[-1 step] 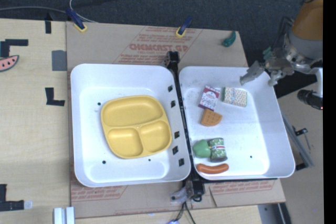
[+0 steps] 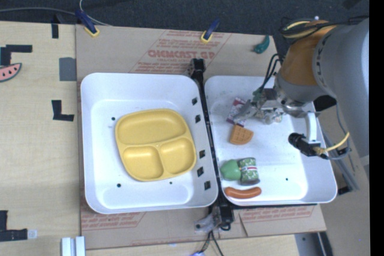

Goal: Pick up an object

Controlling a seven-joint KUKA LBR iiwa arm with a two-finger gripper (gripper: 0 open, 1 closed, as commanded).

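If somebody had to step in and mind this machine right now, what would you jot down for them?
Gripper: low in the right bin, just above the waffle piece. Whether the jaws are open or shut can't be told from this view, and nothing is visibly held.
Things in the right bin: waffle piece near the middle, green can and a green round toy side by side below it, hot dog by the near wall.
Left bin: holds a yellow divided plate.
Done: no pick visible yet.
Left: grasp one object and lift it.
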